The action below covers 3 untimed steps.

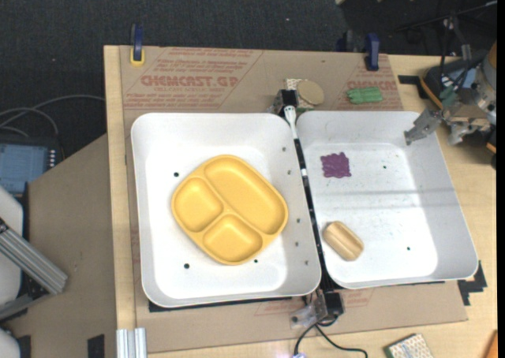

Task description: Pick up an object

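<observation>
Tan bread roll (343,240) — right bin's (442,214) front-left

Divided plate (229,208) in left bin (150,191), bread roll (343,240) in right bin (442,222)

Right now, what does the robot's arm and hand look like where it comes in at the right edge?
At the right edge, above the right bin, the hand is a grey metal piece with a slim, angular tip. Behind it sits a cluttered pale-grey wrist block with thin cables, some teal, looped across it. It is too small and blurred to read any markings.
</observation>
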Motion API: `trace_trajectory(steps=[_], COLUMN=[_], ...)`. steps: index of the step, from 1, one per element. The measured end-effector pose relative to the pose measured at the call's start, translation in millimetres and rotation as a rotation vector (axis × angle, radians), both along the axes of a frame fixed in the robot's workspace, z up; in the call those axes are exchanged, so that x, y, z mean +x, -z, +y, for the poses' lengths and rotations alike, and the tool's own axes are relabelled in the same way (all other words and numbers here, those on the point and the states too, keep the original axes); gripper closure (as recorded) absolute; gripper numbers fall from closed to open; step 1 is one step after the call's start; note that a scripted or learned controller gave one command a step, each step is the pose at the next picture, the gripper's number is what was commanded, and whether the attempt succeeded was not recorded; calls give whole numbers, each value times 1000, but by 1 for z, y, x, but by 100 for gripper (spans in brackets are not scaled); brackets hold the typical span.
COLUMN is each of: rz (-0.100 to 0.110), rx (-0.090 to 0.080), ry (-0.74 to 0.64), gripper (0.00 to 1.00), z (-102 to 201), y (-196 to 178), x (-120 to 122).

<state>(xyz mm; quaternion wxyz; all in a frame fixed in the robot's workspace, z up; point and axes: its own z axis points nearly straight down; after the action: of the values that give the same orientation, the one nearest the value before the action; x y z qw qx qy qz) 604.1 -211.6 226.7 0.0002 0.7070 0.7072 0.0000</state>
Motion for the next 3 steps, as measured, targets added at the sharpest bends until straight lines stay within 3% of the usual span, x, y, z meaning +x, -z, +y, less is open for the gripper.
trace_trajectory(steps=[1, 2, 3], rz=[16, -15, 15], rx=[7, 3, 2], ry=[-1, -12, 6], gripper=[0, 0, 0], z=[43, 135, 93], y=[138, 35, 145], x=[-33, 37, -32])
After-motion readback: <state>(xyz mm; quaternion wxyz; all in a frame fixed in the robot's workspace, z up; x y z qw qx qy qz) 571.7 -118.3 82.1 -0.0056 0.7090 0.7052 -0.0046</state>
